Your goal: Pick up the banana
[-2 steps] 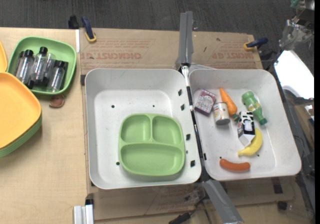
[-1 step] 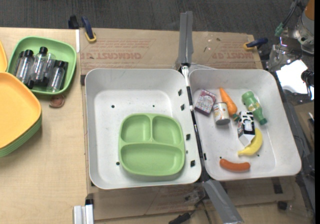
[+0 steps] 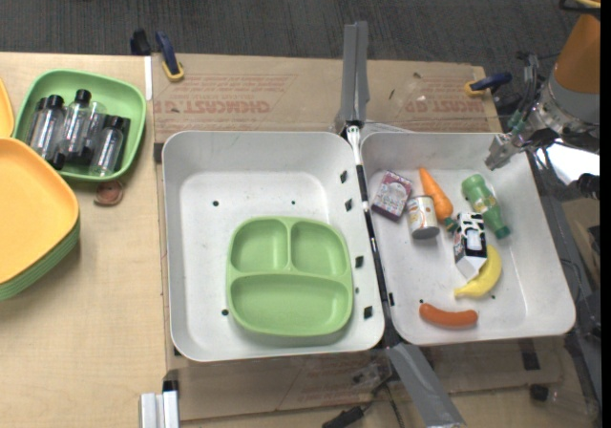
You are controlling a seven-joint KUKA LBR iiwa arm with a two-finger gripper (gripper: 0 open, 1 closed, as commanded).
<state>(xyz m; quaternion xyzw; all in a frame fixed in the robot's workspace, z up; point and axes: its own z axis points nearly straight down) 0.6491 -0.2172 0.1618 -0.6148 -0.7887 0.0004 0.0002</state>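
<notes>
banana (image 3: pixel 481 278) in right bin (image 3: pixel 544 225) near its front right corner, touching black-white box (image 3: pixel 470 237), claw (image 3: pixel 503 151) over bin's back right edge, grip state unclear

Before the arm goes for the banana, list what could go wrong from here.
1. The banana lies against a black-and-white carton, so the fingers may catch the carton instead or drag both.
2. The green bottle lies between the gripper and the banana; a low approach could knock it.
3. The banana sits near the right bin wall, with a sausage close by, leaving little room for the fingers.
</notes>
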